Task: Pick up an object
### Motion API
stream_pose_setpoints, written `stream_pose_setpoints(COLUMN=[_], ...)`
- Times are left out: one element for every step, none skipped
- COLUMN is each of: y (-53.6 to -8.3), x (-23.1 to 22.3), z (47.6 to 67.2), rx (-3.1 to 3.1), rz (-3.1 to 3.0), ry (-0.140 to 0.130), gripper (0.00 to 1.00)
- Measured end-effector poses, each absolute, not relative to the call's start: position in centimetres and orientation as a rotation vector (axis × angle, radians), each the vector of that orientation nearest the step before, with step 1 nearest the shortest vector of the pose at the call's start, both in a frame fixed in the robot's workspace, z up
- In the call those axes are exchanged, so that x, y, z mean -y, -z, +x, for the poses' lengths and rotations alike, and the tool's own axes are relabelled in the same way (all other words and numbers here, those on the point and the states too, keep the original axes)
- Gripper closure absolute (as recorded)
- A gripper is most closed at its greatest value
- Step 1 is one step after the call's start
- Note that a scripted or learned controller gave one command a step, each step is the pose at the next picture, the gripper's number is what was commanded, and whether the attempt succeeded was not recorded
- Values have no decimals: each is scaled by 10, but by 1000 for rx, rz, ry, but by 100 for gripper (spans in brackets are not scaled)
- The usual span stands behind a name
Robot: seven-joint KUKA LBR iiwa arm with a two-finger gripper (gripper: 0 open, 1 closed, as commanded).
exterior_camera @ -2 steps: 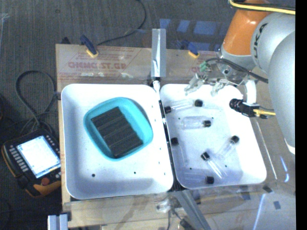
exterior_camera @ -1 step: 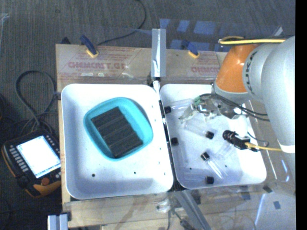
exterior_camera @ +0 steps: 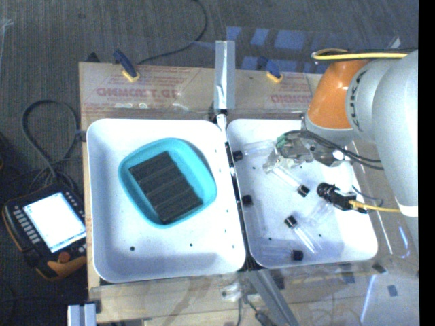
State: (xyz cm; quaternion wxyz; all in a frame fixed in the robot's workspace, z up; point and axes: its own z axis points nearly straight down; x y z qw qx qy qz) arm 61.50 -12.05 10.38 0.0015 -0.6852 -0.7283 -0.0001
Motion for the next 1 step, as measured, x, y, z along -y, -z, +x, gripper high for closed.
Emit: stream_pose_setpoints(y=[-250], x=[92], z=[635], rx=[2229], rz=[-2217], ry=[-4], gripper=[100])
